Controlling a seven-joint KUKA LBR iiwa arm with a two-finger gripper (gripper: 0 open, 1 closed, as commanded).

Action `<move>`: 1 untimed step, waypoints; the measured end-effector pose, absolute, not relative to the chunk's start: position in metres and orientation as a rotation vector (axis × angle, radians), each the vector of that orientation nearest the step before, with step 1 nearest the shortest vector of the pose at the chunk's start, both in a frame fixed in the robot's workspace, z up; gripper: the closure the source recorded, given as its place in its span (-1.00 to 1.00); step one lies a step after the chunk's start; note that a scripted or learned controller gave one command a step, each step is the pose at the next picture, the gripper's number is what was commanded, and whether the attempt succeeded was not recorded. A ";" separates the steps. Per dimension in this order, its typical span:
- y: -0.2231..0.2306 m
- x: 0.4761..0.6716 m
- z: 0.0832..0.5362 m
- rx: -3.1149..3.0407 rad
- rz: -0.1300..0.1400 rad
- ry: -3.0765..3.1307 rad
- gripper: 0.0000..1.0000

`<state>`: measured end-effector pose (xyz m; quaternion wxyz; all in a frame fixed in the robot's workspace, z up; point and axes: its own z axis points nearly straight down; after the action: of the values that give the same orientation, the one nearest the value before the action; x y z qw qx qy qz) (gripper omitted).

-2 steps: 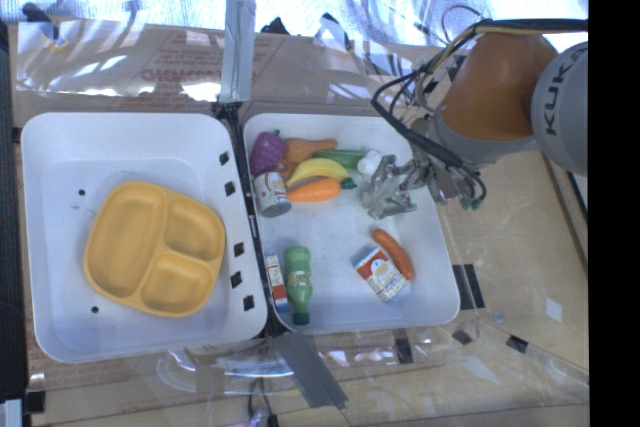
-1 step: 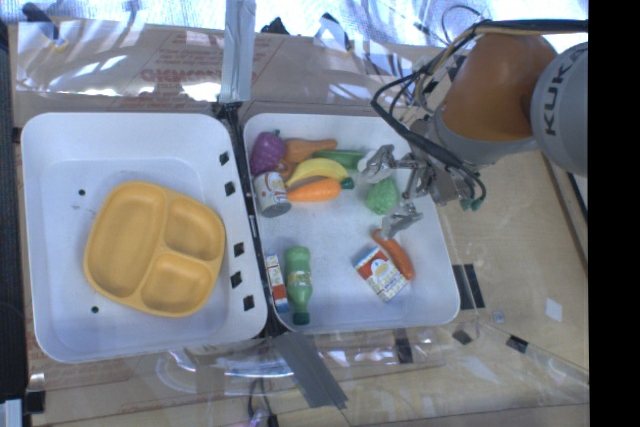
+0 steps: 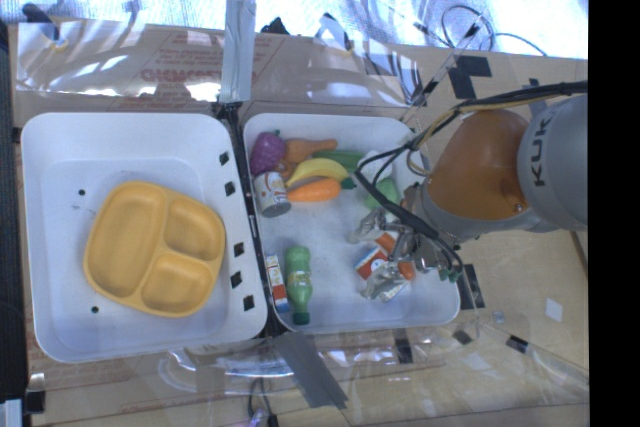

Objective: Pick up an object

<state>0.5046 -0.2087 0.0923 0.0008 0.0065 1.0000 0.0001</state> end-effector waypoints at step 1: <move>-0.205 0.498 0.093 0.139 0.002 3.137 -1.00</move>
<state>0.4985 -0.2053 0.0928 0.0007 0.0442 0.9990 0.0006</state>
